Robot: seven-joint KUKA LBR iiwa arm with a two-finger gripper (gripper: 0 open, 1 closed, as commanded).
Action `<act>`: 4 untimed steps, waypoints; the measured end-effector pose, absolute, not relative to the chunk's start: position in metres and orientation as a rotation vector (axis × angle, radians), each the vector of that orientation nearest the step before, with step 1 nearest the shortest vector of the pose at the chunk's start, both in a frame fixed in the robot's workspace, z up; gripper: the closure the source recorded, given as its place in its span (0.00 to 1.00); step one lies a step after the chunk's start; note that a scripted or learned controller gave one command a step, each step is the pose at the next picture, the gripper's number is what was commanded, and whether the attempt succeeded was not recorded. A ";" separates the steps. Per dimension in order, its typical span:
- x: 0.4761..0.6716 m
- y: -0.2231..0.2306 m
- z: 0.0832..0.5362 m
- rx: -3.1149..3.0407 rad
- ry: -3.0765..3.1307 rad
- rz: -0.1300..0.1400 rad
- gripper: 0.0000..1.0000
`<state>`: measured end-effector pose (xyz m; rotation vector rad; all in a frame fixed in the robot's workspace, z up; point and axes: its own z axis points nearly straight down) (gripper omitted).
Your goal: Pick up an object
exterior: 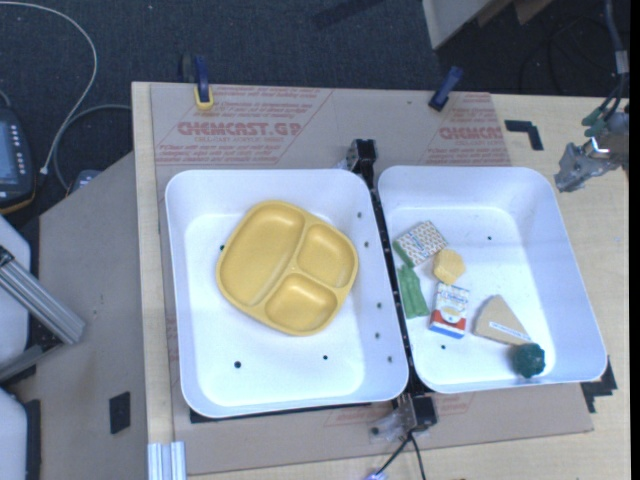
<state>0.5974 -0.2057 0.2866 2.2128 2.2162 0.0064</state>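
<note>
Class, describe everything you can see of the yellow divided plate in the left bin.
The yellow plate is a rounded square with three compartments, one long and two smaller, and looks like matte plastic. It lies flat and right way up, turned at a slant, on the floor of the left bin. Nothing lies in it or touches it.

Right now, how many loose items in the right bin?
6, none visibly hidden: patterned packet upper left, green strip along the left wall, yellow piece mid, red-and-white carton below it, tan wedge to its right, dark green ball near the front corner.
</note>
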 end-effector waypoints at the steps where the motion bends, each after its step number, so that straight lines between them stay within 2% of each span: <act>1: 0.587 -0.156 0.287 2.219 2.227 0.000 1.00; 4: 0.568 -0.004 0.241 2.218 2.231 -0.002 1.00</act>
